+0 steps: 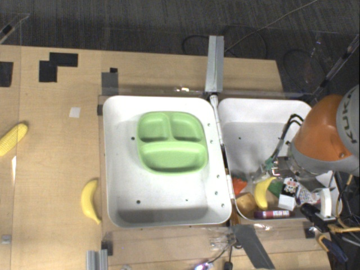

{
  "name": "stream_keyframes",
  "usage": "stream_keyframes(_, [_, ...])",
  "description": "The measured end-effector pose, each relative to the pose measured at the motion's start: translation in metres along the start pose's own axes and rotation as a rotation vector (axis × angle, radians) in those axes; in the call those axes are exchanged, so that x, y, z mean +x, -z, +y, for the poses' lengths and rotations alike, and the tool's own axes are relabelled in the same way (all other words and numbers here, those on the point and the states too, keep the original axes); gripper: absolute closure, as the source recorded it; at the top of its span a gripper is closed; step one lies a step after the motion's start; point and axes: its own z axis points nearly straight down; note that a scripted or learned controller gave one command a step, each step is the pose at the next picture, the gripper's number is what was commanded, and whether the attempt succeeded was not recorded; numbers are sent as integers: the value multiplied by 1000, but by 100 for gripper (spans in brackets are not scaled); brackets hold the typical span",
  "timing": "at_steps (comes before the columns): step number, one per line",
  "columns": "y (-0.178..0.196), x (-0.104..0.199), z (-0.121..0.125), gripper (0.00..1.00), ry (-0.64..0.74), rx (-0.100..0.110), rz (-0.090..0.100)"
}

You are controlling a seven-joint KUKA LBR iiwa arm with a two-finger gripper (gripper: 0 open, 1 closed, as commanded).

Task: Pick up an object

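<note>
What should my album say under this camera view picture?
Robot arm reaching over the right bin; green tray in the left.

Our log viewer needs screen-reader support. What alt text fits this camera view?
A grey and orange robot arm reaches into the right white bin above a yellow banana and small clutter. The left bin holds a green divided tray; another banana lies on the bench.

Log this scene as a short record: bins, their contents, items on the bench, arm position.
left bin: holds a green divided tray
right bin: yellow banana, dark marker and other small items heaped at its near end
bench: second banana and a corn cob, left of the bins
arm: over the right bin, above the heap
</note>
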Motion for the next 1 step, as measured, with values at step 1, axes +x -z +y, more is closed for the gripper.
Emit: stream_keyframes(1, [79, 45, 47, 100, -55, 6, 0])
